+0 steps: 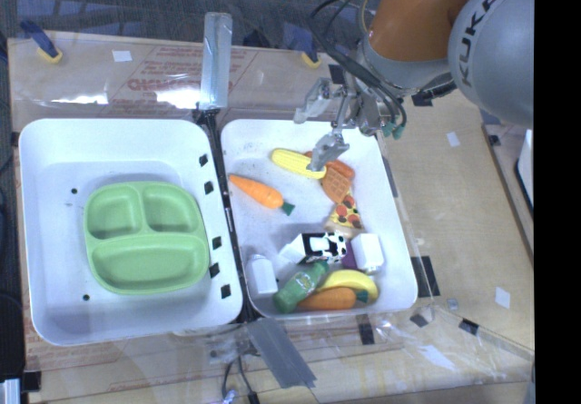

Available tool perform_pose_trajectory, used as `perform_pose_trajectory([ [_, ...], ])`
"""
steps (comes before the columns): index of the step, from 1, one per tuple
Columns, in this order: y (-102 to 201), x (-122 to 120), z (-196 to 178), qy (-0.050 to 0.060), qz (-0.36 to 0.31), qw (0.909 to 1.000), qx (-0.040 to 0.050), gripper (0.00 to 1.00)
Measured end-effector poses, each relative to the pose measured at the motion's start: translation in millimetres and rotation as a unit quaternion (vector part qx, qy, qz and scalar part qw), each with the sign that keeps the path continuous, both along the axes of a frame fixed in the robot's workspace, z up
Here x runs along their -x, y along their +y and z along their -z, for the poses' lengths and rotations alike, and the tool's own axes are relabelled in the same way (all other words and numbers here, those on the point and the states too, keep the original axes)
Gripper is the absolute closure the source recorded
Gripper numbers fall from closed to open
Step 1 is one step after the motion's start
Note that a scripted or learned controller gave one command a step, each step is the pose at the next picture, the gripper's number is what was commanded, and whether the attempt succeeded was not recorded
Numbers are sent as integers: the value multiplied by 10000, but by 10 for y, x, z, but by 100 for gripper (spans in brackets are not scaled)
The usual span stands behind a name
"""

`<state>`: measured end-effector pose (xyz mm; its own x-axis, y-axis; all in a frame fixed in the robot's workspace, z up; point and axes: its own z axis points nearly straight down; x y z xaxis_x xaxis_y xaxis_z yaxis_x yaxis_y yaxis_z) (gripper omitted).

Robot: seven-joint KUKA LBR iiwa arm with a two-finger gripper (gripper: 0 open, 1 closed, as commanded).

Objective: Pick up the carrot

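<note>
The carrot is orange with a small green stem end, lying flat and slanted in the left half of the right bin, apart from the other items. The bench is tan, covered around the bins with clear plastic sheeting; a dark floor lies beyond its far edge. Two white bins stand side by side. The left bin holds one green divided tray. The right bin also holds one corn cob, one banana and one green bottle. The gripper hangs over the corn cob; the state of its closure cannot be determined.
</note>
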<state>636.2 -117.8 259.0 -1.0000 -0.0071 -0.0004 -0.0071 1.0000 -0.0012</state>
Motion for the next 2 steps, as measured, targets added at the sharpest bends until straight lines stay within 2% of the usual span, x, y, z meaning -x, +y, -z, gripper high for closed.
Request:
perform_pose_trajectory([
  [1,-13,385,1146,47,-149,9999,-16,0],
  [2,113,511,1566,-120,-236,9996,14,0],
])
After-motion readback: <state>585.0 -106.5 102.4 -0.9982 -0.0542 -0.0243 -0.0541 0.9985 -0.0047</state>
